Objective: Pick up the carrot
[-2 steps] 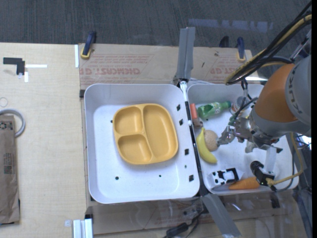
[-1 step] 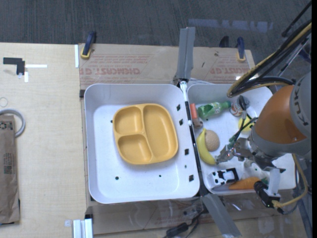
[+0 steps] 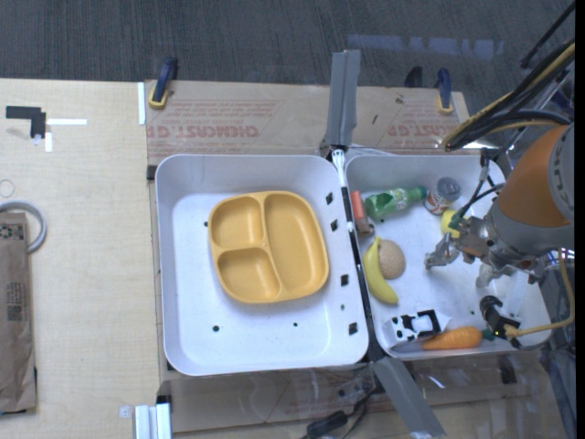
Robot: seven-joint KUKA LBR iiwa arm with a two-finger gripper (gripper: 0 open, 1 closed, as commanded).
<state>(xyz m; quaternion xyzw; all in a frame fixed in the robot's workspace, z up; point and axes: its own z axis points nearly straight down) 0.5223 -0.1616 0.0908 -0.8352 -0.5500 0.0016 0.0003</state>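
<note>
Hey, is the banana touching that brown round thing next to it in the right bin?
Touching. The camera view shows the banana curving against the brown round thing, with no white bin floor between them.

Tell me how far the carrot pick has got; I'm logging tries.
Nothing looks done: the carrot lies on the right bin's floor near the front wall. In hand: the gripper is above that bin, behind the carrot. Left: descend, grasp, lift.

Grey arm with orange band reaches in from right; gripper points left, low, finger state unclear.
</note>
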